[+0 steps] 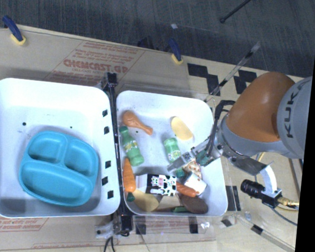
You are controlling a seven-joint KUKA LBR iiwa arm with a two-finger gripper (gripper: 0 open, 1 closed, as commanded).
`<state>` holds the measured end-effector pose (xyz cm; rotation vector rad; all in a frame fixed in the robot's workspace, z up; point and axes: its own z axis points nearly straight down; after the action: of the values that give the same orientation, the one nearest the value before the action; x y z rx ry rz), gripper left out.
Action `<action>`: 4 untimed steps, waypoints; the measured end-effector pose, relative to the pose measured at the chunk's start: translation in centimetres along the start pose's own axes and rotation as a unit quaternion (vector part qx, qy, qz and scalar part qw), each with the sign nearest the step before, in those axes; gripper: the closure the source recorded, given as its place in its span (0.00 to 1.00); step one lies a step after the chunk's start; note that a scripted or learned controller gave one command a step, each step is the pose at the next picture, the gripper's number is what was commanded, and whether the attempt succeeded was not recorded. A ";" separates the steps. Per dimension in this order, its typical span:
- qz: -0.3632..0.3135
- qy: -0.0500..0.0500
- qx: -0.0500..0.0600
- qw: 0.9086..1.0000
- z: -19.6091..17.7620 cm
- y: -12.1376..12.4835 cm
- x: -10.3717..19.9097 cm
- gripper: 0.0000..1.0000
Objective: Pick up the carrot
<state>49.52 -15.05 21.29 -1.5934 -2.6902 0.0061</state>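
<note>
We see the pincer (190, 164) low in the right bin (161, 103), grip state unclear; the carrot (128, 175) lies by the left wall.

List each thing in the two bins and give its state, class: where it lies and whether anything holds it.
carrot: lying by right bin's left wall, unheld
blue tray: flat in left bin
chicken drumstick: lying loose
green bottle: on its side
gripper: low over right bin
</note>
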 end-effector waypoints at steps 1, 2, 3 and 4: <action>0.003 -0.008 -0.009 1.000 10.4 -1.7 -0.8 0.00; -0.001 -0.007 -0.007 1.000 9.5 -1.7 -0.8 1.00; -0.135 -0.007 -0.004 0.991 5.6 -1.1 1.5 1.00; -0.218 -0.011 -0.008 0.976 9.8 -2.4 -3.2 1.00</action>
<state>48.76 -18.96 11.51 -0.9770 -2.9978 -0.0050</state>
